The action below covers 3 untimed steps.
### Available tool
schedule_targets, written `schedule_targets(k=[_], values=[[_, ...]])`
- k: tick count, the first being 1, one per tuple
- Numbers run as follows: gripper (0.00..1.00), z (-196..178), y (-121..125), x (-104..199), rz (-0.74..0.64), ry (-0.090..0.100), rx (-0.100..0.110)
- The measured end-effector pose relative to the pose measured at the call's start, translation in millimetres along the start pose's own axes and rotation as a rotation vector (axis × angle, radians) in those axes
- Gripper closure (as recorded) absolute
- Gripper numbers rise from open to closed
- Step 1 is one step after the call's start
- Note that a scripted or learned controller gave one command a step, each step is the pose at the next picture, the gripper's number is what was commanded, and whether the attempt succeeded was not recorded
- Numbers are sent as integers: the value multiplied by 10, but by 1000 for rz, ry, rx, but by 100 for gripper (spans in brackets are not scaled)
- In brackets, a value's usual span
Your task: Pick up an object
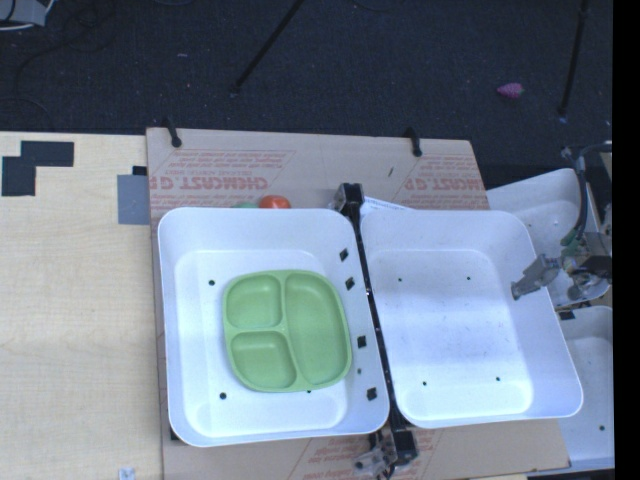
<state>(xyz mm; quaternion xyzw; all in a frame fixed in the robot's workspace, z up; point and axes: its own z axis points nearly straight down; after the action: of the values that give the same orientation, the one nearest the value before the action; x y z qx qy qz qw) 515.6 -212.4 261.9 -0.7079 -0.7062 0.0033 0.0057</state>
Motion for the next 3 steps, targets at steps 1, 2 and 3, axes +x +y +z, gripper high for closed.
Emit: schedule_targets(k=[1,2,3], values=[[0,-55,20,1,-2,-2,-10],[0,572,1,71,-3,0,-4],[0,1075,-96,101,-2,0,-5]])
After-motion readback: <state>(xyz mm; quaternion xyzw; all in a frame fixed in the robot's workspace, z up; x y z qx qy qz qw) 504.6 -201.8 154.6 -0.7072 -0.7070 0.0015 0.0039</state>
